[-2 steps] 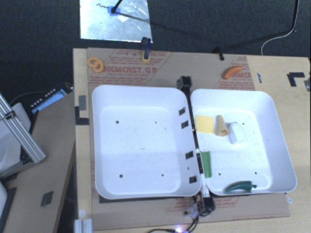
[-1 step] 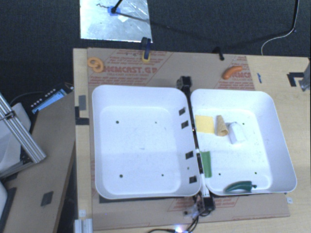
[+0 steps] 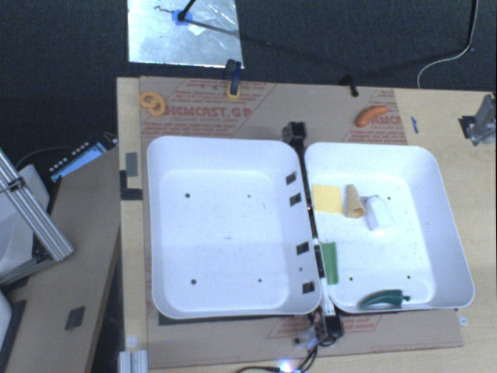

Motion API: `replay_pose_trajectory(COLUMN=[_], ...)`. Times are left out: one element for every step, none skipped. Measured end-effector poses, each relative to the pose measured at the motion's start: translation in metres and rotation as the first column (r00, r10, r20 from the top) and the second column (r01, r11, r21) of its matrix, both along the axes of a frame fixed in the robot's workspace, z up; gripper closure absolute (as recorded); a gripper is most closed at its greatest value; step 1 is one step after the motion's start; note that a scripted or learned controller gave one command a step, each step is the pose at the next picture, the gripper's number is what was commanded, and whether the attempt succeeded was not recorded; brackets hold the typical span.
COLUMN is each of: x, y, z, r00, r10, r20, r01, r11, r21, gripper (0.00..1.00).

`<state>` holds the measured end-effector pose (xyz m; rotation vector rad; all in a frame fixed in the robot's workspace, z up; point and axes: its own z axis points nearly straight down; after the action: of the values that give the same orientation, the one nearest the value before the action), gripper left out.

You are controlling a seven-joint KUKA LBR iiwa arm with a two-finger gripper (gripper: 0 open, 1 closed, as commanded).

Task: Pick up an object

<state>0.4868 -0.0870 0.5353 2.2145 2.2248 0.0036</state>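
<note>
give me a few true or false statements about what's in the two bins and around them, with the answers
1. The yellow square lies in the right bin. True.
2. The green strip lies in the left bin. False: it lies in the right bin, near the divide between the two bins.
3. The tan piece sits between the yellow square and the small white block. True.
4. The dark green curved object sits at the far edge of the right bin. False: it lies at the near edge.
5. The orange sausage-shaped object is inside the right bin. False: it lies on the board beyond the bin.
</note>
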Motion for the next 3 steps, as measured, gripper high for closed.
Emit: replay_pose_trajectory(x=[0.0, 0.0, 0.0], y=[0.015, 0.036, 0.051], z=[0.0, 0.0, 0.0], r00=[1.0, 1.0, 1.0], r10=[0.0, 0.0, 0.0], r20=[0.0, 0.0, 0.0], r01=[0.0, 0.0, 0.0], r11=[1.0, 1.0, 1.0], r21=[0.0, 0.0, 0.0], gripper=[1.0, 1.0, 1.0])
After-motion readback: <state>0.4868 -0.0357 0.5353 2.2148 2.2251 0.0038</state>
